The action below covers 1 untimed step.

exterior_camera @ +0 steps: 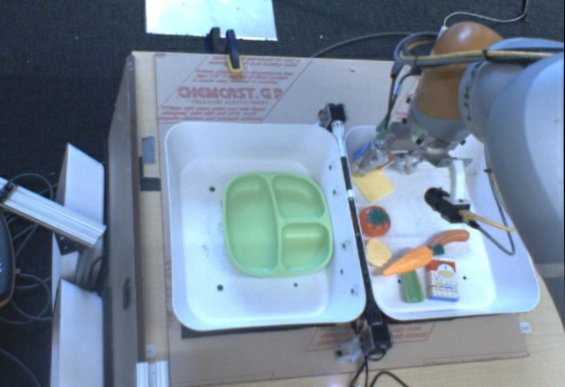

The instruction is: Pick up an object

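Bins: two white bins (pixel 177 226) are seen side by side; a green tray (pixel 276 224) lies in the left-of-frame one, the toys in the right-of-frame one.
Gripper: the gripper (pixel 395 153) is low over the upper part of the right bin; whether it is wide or narrow cannot be told, and nothing is seen held.
Cheese: a yellow cheese slice (pixel 374 185) lies flat just below the gripper, nearest to it.
Handling: the slice is judged light, thin and stiff; a hold across a raised edge would be needed, and slipping is likely.
Other toys: a tomato (pixel 374 219), a carrot (pixel 409 261) and a small carton (pixel 443 279) lie lower in the frame, well apart from the gripper.
Easier pick: the carrot is judged light and rigid, best taken across its middle.
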Available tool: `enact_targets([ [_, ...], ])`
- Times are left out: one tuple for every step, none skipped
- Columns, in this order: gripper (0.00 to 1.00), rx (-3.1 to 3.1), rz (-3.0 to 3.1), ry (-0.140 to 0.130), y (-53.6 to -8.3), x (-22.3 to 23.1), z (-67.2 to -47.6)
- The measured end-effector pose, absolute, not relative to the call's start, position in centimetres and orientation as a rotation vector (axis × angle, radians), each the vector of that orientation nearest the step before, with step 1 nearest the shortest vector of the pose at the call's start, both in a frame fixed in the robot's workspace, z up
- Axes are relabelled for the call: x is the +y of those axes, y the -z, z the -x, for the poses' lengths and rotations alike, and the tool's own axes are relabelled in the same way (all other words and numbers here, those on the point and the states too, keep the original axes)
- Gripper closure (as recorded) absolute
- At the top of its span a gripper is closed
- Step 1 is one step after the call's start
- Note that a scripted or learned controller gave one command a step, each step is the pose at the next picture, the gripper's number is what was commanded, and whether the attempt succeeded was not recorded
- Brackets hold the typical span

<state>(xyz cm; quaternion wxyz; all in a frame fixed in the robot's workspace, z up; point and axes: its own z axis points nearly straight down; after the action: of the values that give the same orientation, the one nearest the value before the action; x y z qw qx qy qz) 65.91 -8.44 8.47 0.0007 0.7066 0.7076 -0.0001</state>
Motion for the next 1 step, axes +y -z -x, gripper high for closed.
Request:
enact_targets([
  [1.0,2.221,-2.217,-0.002,-9.6,-8.48,-66.01],
])
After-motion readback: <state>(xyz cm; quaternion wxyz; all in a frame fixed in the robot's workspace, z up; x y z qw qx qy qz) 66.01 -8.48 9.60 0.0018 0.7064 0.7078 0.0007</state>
